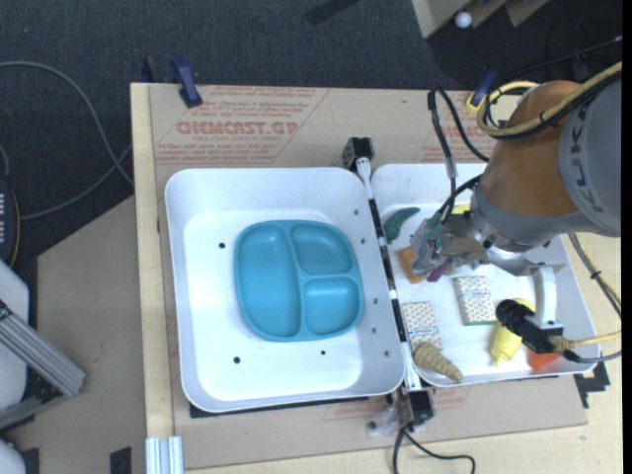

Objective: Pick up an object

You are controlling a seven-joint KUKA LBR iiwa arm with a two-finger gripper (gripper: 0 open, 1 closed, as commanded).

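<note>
From my console, the left bin [197,205] carries a blue divided plate [296,279]; the right bin [415,178] holds the small pickable clutter. I have the arm [538,166] low over that right bin, its gripper [433,250] down by the bin's left wall, and I cannot tell how it is set. An orange piece [407,262] and a dark green one [397,223] lie just beside it. Nearer me sit two patterned squares [474,299] [419,316], a cone-shaped toy [435,362] and a yellow toy [505,343]. I judge them all light; the squares look flat and hard to pinch, so I would take the cone across its ribbed middle.
</note>
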